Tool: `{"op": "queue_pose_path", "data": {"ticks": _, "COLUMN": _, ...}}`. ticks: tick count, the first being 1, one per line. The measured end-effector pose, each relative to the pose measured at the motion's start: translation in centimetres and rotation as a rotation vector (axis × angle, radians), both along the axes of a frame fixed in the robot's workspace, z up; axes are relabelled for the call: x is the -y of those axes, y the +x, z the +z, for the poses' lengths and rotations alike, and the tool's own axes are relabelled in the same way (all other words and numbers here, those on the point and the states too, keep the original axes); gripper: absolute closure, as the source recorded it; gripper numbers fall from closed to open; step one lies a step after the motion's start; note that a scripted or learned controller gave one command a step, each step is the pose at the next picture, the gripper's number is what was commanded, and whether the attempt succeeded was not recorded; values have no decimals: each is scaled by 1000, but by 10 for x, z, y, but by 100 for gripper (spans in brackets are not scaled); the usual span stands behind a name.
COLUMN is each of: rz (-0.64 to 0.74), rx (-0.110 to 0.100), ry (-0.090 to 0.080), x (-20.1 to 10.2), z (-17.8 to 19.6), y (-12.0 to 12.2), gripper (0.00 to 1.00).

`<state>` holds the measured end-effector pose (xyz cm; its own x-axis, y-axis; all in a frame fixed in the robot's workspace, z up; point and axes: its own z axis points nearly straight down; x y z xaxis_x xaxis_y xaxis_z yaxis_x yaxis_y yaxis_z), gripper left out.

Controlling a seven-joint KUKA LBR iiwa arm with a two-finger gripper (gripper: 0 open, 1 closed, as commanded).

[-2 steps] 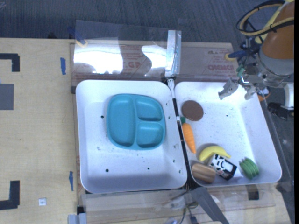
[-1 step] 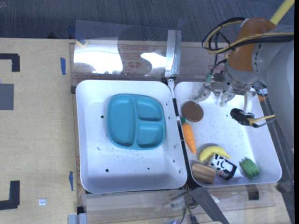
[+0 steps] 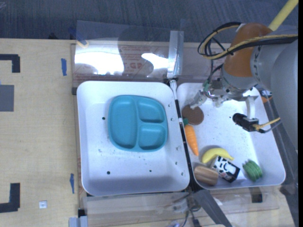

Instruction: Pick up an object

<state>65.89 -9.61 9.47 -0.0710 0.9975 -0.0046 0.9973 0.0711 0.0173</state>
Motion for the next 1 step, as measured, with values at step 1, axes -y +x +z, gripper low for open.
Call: {"op": "queue_pose_path", "data": {"ticks": 1, "rz": 148, "rx": -11, "ry": 11, "x": 28, "z": -1, "y": 12, "gripper": 0}}
